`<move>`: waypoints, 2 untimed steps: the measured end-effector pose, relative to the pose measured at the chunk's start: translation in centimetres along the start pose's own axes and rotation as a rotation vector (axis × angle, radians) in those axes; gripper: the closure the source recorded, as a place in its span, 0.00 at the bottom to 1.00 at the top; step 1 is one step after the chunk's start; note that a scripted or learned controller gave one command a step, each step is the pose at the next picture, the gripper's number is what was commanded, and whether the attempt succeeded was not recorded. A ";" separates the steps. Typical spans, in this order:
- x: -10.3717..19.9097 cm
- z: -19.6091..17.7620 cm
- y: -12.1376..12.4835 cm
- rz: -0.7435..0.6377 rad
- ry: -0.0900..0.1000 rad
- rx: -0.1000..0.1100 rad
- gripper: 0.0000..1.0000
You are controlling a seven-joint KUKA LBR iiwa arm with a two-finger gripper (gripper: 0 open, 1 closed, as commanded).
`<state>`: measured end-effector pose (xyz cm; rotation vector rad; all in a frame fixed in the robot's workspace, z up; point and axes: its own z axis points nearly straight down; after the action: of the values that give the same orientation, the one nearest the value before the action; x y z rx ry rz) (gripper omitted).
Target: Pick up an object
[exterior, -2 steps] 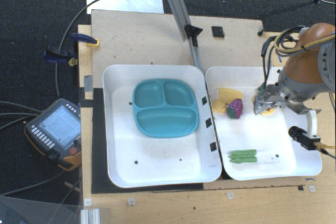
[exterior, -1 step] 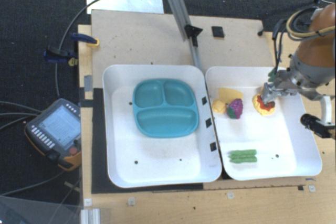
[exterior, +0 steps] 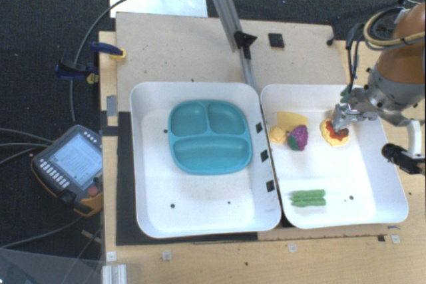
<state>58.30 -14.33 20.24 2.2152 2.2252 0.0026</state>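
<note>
Candidate object: small yellow-and-red toy food (exterior: pixel 335 134), lying in the right bin (exterior: pixel 373 206) near its far right part. Gripper (exterior: pixel 339 119) sits directly over it, tip at or touching the toy; jaw state cannot be told from this angle. To its left, a purple grape cluster (exterior: pixel 298 137) touches a yellow piece (exterior: pixel 277 136), with a yellow wedge (exterior: pixel 292 120) just behind. Green bean pods (exterior: pixel 307 197) lie near the front. Left bin (exterior: pixel 150 163) holds a teal divided plate (exterior: pixel 209 137).
</note>
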 end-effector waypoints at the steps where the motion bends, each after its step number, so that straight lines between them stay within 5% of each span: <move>1: 4.4 -0.1 -0.1 -0.004 0.002 0.002 1.00; 2: 9.3 0.0 -1.6 -0.004 0.001 0.003 1.00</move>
<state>56.70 -5.01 20.26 2.2128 2.2317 0.0004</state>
